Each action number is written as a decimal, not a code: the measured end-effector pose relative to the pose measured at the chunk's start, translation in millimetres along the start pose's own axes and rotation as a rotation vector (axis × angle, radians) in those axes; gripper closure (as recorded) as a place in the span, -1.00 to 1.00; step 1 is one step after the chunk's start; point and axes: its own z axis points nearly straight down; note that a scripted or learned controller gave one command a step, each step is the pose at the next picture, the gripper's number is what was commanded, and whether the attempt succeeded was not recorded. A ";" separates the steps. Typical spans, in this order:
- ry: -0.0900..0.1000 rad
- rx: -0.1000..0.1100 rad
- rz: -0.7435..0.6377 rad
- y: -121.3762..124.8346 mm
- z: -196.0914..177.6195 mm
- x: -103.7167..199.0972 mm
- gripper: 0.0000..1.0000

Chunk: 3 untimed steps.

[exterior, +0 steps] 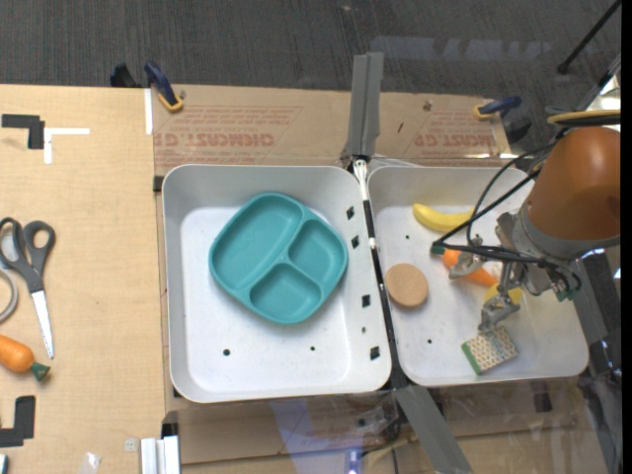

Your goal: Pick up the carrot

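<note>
Pale wooden counter (79,215) carries two white bins, and over the right-hand white bin (553,358) the hand (491,265) hovers at the small orange carrot (472,268) just below the yellow banana (439,217), its spread unreadable; approach step, closing cleanly comes next.

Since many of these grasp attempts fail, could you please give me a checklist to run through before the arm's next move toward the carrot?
1. Carrot located: ok. The carrot lies in the right bin, partly under the arm.
2. Claw near the carrot: ok. The claw sits just beside it, toward the sponge.
3. Carrot between the claw's tips: cannot tell.
4. Neighbours apart from the carrot: ok for the round cookie and the sponge; the banana is close, touching or not cannot tell.
5. Right target: ok. A second carrot lies outside the bins on the bench, far away.
</note>
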 end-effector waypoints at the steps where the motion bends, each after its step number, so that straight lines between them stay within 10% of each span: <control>1: -0.004 0.001 -0.002 0.4 -10.1 -1.9 1.00; 2: 0.002 -0.001 0.316 -1.7 1.0 31.0 1.00; 3: -0.008 0.003 0.315 -2.4 -1.2 28.2 -1.00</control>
